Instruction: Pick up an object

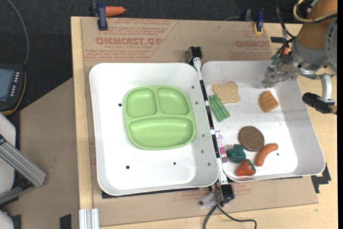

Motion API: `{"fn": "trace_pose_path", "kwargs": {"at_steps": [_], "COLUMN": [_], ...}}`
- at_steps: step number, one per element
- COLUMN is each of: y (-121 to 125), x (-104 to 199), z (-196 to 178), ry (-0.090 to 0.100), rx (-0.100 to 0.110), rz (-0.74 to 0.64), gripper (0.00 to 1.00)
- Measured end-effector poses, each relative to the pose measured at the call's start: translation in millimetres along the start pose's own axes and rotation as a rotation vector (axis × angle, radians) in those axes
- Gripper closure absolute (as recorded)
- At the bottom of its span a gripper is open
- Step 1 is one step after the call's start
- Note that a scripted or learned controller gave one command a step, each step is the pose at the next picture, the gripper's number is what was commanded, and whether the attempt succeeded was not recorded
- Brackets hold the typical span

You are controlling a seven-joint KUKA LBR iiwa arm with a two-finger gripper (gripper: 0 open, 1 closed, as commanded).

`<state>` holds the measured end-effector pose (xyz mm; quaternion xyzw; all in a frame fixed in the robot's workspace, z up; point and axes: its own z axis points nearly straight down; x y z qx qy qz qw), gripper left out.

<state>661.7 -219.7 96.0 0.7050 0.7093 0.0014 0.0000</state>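
A small orange-brown block [268, 101] lies alone near the far corner of the right bin [305, 131], the nearest candidate for pickup, with the gripper [271, 75] poised just above and beyond it; whether its fingers are open or closed cannot be told from this angle, and nothing shows between them. Farther along the same bin lie a slice of toast [227, 92], a green strip [218, 107], a brown patty [251, 138], a sausage [266, 153] and a tomato [245, 168]. The left bin [107, 131] holds a green divided plate [158, 117], probably set there as the drop-off spot.
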Motion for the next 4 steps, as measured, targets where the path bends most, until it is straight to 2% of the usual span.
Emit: {"fn": "trace_pose_path", "kwargs": {"at_steps": [1,2,3,4], "y": [-0.1,-47.7,-44.6,-22.3], "x": [2.4,8.8,8.4,77.7], "z": [0.9,12.0,-0.1,-75.7], "ry": [0.006,0.0,-0.004,-0.003], "rx": [0.004,0.007,-0.002,-0.008], "rz": [-0.001,0.007,0.006,-0.001], "gripper": [0.0,0.0,1.0,1.0]}}
